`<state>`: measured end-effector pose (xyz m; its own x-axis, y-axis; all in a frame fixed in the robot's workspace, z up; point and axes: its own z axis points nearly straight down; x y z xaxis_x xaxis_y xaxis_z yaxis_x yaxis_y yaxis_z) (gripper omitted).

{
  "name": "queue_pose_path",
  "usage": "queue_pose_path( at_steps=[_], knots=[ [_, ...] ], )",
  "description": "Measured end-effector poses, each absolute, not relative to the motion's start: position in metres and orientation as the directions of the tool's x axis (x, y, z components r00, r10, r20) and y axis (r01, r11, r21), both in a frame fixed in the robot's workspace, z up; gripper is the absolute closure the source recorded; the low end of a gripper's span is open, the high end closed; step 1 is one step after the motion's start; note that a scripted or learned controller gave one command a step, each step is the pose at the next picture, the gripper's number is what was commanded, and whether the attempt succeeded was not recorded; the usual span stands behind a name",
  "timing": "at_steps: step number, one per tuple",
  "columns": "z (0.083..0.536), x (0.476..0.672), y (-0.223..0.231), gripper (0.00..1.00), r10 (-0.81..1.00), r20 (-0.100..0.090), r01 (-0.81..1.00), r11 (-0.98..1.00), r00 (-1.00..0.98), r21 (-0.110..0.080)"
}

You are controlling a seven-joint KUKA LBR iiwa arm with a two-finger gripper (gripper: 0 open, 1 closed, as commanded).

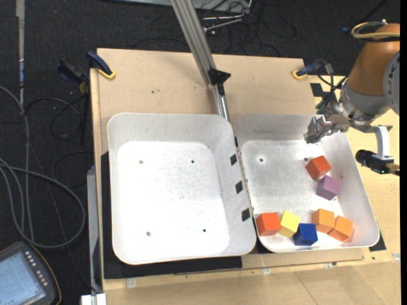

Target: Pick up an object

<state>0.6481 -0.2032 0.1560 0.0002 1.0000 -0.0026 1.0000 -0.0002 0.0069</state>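
Gripper [315, 132] hovers over the right bin's [280, 154] far edge, just above an orange block [318, 167]; its grasp state cannot be told.

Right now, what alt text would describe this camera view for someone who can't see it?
A grey-and-orange robot arm reaches from the right, its gripper above the right white bin, which holds seven small coloured blocks: four orange, one purple, one yellow, one blue. Another white bin sits beside it.
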Motion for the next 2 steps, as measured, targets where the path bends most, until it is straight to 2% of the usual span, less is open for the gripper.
queue_pose_path(
  at_steps=[1, 2],
  knots=[
    [0.221, 0.6515, -0.2013, 1.0, 1.0, -0.003, 1.0, 0.003, -0.003, 0.01],
    [0.2263, 0.6524, -0.2012, 1.0, 1.0, -0.001, 1.0, 0.002, -0.002, 0.004]
  ],
)
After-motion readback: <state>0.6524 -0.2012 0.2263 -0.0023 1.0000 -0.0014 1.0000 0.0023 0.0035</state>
